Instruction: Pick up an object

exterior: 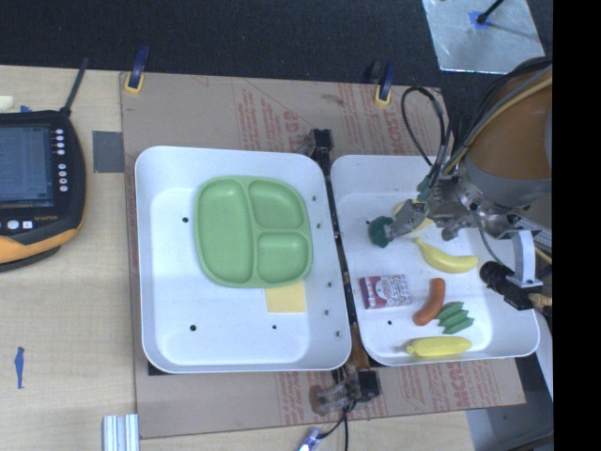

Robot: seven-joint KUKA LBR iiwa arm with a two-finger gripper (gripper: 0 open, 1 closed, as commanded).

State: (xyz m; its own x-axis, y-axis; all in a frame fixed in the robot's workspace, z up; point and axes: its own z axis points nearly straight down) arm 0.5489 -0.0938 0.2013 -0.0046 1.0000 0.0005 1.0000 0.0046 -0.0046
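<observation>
In the right bin (507,346) lie a dark green round toy (379,231), a yellow banana (447,259), a maroon packet (386,291), an orange-red sausage (430,302), a green pea pod (454,318) and a yellow corn cob (438,347). My gripper (408,220) hangs low over the upper middle of this bin, just right of the dark green toy and above the banana's left end. Nothing can be seen held in it.
The left bin (160,280) holds a light green divided plate (252,230) and a yellow flat slice (286,298). An orange-edged tablet controller (33,191) lies on the bench at far left. Cables (427,125) loop above the gripper, and the arm's wrist (512,158) covers the right bin's upper right corner.
</observation>
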